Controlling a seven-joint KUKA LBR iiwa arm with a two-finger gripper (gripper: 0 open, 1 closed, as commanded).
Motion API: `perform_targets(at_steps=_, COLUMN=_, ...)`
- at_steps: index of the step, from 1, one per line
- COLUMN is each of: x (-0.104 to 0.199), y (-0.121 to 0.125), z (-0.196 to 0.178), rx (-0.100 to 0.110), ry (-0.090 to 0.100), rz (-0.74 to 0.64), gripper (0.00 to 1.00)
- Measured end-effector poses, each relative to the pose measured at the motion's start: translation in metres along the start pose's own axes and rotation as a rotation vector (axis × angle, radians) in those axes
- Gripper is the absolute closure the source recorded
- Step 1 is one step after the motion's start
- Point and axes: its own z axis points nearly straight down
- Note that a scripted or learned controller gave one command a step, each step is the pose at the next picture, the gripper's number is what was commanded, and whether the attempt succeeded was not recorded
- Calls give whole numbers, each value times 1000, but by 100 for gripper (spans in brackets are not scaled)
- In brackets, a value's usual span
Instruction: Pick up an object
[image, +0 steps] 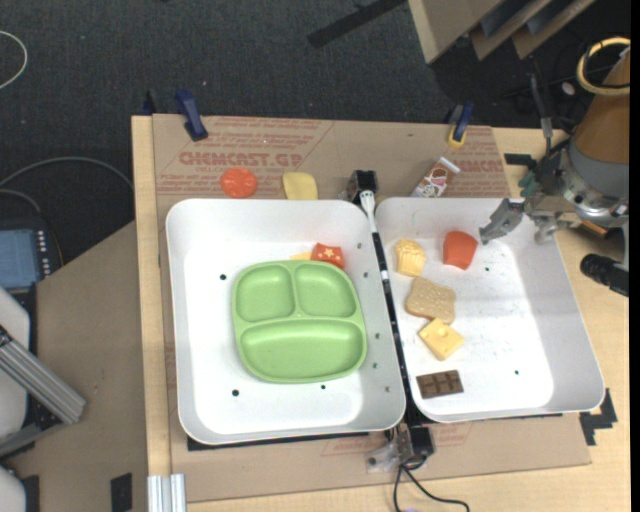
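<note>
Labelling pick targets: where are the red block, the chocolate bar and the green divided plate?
red block (459, 249), camera view, its top face.
chocolate bar (439, 383), camera view, its middle.
green divided plate (299, 352), camera view, floor of its large compartment.

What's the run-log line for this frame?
gripper: above right bin, holding nothing | nearest: red block | left bin: green tray

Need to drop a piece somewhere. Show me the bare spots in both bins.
Right bin: bare right of the cracker and chocolate bar; crowded by the divider. Left bin: the green tray leaves only margins.
</note>
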Motion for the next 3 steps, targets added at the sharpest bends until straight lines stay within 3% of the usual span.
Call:
perform_targets(at_steps=1, x=30, y=47, z=61, rx=-3, ry=-1, rz=-5, gripper=0)
perform_targets(at_steps=2, x=20, y=22, z=105, rx=6, ry=1, rz=1, gripper=0)
perform_targets(at_steps=3, x=78, y=47, z=101, rx=-5, ry=-1, rz=-6, gripper=0)
